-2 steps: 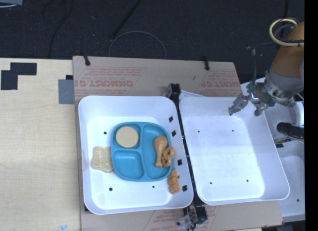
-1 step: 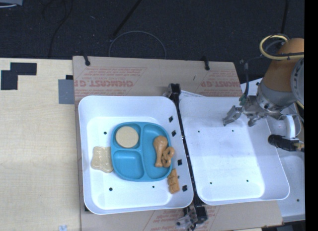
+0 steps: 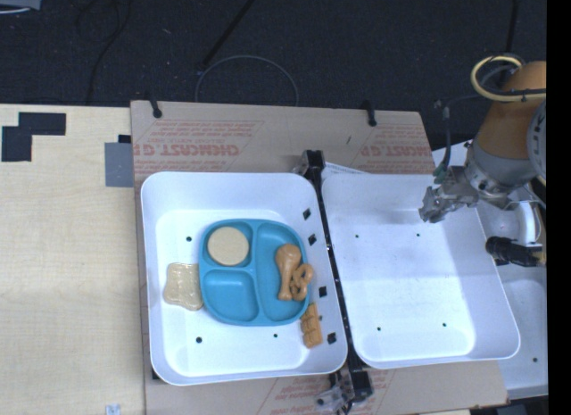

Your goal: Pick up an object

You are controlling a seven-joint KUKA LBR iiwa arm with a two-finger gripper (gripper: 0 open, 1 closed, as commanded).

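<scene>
A blue divided plate (image 3: 234, 295) lies in the left bin (image 3: 169, 199). On it rest a round tan cookie (image 3: 227, 245) and a tan twisted pretzel-like piece (image 3: 293, 272). A pale bread slice (image 3: 183, 286) lies just left of the plate, and a small tan chunk (image 3: 310, 327) sits by the plate's lower right corner. My gripper (image 3: 434, 203) hovers over the upper right part of the right bin (image 3: 419, 333), far from all these objects, with nothing seen between its fingers.
A black divider with clips (image 3: 326, 261) runs between the two bins. The bins rest on a cardboard sheet (image 3: 268, 141) on a wooden bench (image 3: 62, 270). Cables and the arm's wrist (image 3: 504, 136) crowd the right edge.
</scene>
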